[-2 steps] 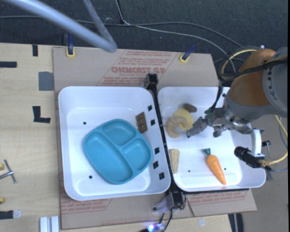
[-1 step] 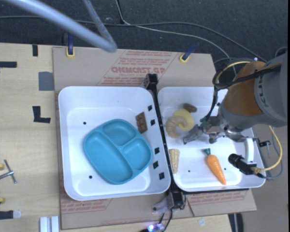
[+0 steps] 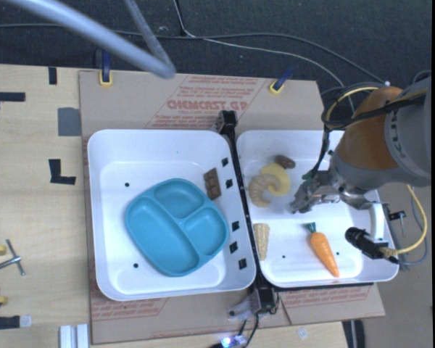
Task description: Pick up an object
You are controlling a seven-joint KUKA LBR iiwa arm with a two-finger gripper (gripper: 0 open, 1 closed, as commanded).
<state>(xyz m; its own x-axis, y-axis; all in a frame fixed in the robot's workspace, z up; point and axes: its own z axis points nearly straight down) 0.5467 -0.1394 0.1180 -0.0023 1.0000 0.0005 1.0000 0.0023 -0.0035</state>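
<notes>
Two white bins sit on brown board; gripper, I cannot tell its state, hangs near the croissant; looks light, squashy; hold its fat middle.

The tray lies in the left bin. In the right bin, the croissant sits at ten o'clock, the carrot at five, and the cone at eight.

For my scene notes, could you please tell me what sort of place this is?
Most likely a robot test bench in a lab: two white bins sit on a taped wooden table, loose cables trail behind, and toy food such as a carrot lies beneath the gripper.
</notes>
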